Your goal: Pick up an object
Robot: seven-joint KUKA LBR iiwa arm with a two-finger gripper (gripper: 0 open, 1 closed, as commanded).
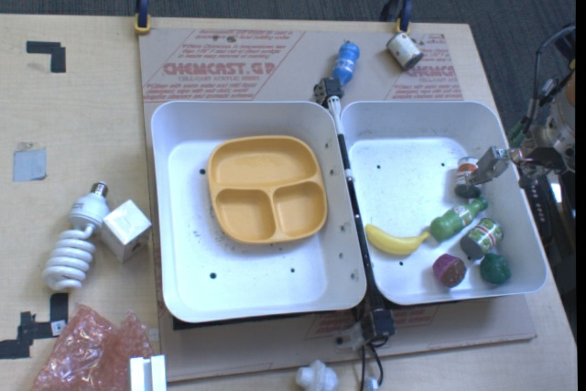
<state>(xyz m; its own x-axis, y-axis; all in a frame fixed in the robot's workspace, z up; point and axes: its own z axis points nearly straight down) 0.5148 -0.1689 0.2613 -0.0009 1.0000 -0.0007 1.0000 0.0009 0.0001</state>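
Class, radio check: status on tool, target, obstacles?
Tool low in right bin, nothing gripped. Small can beside it. Green bottle, banana close by.

Spiral bulb (73, 244) beside white cube (126, 225).

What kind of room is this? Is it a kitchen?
Probably a robot test bench, not a kitchen: two white bins clamped to a board, toy food like a banana, and a gripper reaching in.
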